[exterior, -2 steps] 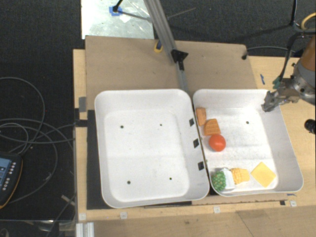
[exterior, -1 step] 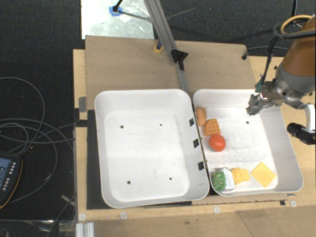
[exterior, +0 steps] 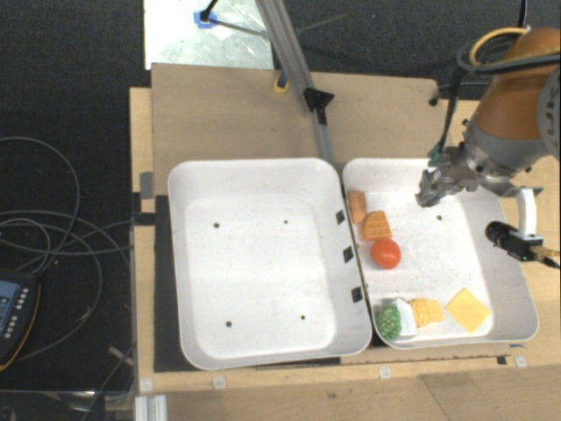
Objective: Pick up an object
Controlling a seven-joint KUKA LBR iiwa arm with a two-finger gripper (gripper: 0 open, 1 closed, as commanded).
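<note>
red tomato (exterior: 386, 253) lies well below-left of the gripper (exterior: 427, 196), finger state unclear.

Two white bins (exterior: 263, 174). One red tomato (exterior: 386, 253). Two orange pieces (exterior: 377, 225) beside it. One corn cob (exterior: 427, 311). One yellow cheese wedge (exterior: 468, 310). One green pea pack (exterior: 389, 322).
</note>
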